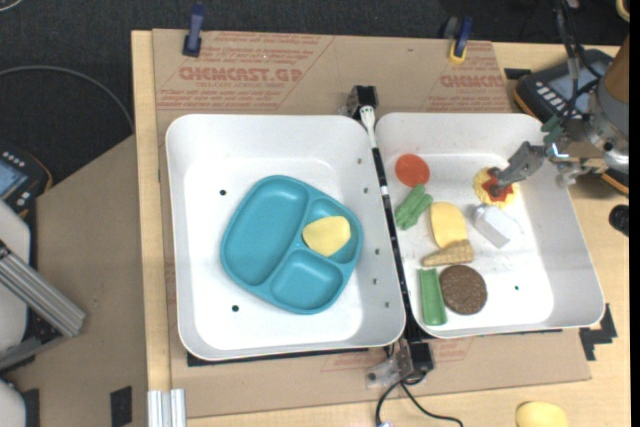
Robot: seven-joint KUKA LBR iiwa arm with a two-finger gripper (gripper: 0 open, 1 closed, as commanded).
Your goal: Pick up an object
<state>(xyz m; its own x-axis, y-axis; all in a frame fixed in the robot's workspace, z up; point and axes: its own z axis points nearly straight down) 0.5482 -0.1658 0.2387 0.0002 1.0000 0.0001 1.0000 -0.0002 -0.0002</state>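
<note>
**Reaching over a yellow-and-red toy in the right bin**

Lying near the far right corner of the right bin [570, 245], the yellow-and-red toy [492, 190] sits under the claw [503, 178]; whether it is released or clenched I cannot tell. Just beside it lie a grey block [492, 225], yellow wedge [448, 224], green pieces [411, 209], a red ball [411, 169] and brown disc [463, 289]. Leftward, the left bin [190, 215] holds a teal divided plate [270, 245] carrying a yellow lemon-like piece [326, 235].

Board [300, 65], 11 o'clock of the bins: red print reading "CHEMCAST", then letters that look like "G P"; smaller lines too fine to read.
Board, 1 o'clock: the same red print, cut off.
</note>
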